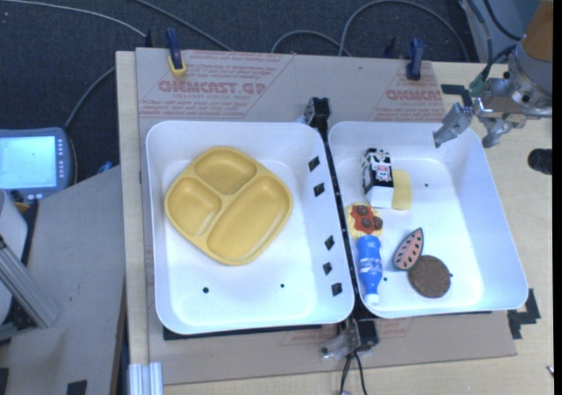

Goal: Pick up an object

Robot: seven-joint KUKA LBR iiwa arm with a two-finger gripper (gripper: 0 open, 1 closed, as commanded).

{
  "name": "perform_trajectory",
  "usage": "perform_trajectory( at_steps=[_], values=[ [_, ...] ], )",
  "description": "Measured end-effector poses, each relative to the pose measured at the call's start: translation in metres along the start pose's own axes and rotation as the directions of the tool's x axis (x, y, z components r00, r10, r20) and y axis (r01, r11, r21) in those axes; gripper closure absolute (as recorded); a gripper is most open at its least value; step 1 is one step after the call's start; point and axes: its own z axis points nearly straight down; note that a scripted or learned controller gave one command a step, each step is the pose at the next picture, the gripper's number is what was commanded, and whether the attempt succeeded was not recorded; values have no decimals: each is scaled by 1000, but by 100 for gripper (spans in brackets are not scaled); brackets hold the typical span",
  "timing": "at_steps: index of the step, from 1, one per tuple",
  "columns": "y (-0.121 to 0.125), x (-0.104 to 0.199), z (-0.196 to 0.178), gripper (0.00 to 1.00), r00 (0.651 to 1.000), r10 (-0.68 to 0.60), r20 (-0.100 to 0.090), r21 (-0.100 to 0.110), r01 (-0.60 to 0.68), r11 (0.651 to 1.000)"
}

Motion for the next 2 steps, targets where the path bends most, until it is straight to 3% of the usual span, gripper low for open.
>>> perform_trajectory(
  at_steps=[1, 2],
  values=[
    [2, 1, -8, 0, 1000, -3, 3, -14, 3, 1000],
    [-1, 10, 41, 0, 1000, -4, 1, -8, 4, 1000]
  ],
)
